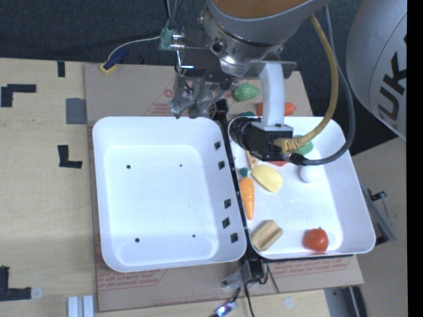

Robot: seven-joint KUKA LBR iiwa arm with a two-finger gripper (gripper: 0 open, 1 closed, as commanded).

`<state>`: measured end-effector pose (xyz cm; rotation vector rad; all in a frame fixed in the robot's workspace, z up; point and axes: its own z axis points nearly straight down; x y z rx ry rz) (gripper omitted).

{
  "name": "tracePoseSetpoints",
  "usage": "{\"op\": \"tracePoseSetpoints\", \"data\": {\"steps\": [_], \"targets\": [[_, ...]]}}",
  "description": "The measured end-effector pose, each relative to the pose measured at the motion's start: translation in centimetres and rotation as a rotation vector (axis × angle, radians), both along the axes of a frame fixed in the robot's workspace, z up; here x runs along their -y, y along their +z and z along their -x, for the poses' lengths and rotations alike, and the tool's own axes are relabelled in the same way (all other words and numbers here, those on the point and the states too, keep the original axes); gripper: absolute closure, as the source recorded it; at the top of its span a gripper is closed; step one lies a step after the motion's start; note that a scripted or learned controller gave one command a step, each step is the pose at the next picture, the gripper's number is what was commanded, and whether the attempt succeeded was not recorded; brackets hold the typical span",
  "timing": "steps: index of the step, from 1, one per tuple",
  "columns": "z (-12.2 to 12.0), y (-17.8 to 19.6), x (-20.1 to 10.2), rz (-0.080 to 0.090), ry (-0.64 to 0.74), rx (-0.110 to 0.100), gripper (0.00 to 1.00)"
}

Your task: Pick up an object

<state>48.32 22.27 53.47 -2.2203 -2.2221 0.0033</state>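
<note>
My gripper (193, 102) hangs above the back edge of the left bin (106, 177), near the divider between the two bins. The right bin (344, 197) holds an orange carrot (246, 197) along its left wall. Beside the carrot lies a pale yellow piece (267, 177). A tan block (266, 234) and a red tomato (316, 240) sit near the front, and a small white ball (308, 174) further right. A green piece (246, 92) shows behind the bin's back edge, partly hidden by the arm.
A black camera unit with a yellow cable (264, 140) juts over the back of the right bin, hiding part of a red item and a green item there. The bins rest on a cardboard sheet (132, 91). A blue-yellow clip (114, 59) lies at the back left.
</note>
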Motion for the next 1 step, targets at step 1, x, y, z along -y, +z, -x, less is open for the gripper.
{"op": "tracePoseSetpoints", "data": {"steps": [1], "targets": [[-0.06,-0.02,1.08,0.0,-0.001,0.0,1.0]]}}
